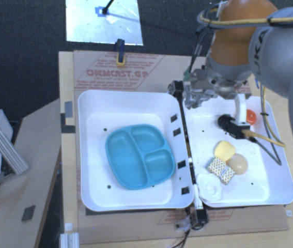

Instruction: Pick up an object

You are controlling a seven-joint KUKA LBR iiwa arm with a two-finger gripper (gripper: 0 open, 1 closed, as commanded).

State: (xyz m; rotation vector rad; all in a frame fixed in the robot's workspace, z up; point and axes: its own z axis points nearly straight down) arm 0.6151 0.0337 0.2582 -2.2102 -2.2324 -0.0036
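Tray (pixel 137 155) in left bin (pixel 92 107)

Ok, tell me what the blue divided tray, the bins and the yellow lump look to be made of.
Blue tray: likely moulded plastic, matte to slightly glossy, uniform colour with soft rounded compartment ridges. White bins: apparently thin formed plastic, smooth and faintly shiny, with rounded corners and rolled rims. Yellow lump: unclear; its rounded, dull surface suggests foam or soft plastic, but the look leaves it open.
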